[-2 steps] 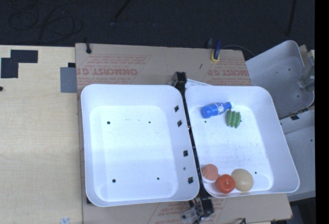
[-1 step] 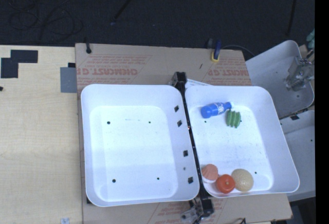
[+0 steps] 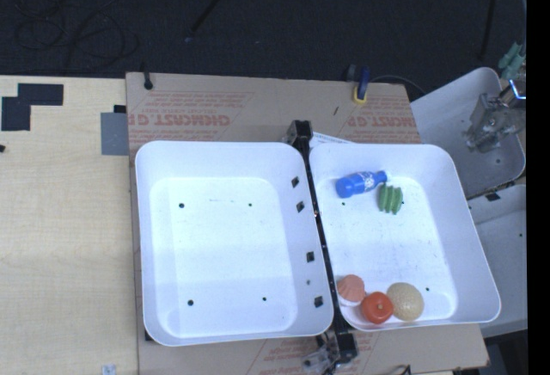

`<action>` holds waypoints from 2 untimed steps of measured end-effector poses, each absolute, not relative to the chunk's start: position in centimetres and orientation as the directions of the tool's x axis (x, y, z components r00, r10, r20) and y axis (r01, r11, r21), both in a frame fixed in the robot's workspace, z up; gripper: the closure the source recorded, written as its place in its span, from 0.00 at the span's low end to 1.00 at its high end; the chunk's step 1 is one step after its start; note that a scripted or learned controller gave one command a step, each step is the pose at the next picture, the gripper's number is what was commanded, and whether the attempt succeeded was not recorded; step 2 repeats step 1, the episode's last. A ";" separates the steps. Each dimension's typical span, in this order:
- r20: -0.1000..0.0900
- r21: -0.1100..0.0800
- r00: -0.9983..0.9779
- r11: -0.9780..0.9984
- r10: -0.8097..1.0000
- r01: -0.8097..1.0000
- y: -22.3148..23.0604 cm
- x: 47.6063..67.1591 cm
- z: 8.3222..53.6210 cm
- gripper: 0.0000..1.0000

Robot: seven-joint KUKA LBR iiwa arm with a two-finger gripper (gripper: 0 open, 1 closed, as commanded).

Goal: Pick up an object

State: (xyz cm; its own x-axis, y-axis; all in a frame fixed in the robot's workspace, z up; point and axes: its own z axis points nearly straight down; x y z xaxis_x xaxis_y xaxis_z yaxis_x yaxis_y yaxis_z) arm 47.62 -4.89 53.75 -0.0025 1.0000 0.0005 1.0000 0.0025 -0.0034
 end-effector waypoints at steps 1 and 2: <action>-0.002 -0.002 0.006 -0.006 1.000 1.000 -11.2 47.6 53.7 1.00; -0.002 -0.002 0.006 -0.006 1.000 1.000 -11.2 47.6 53.7 1.00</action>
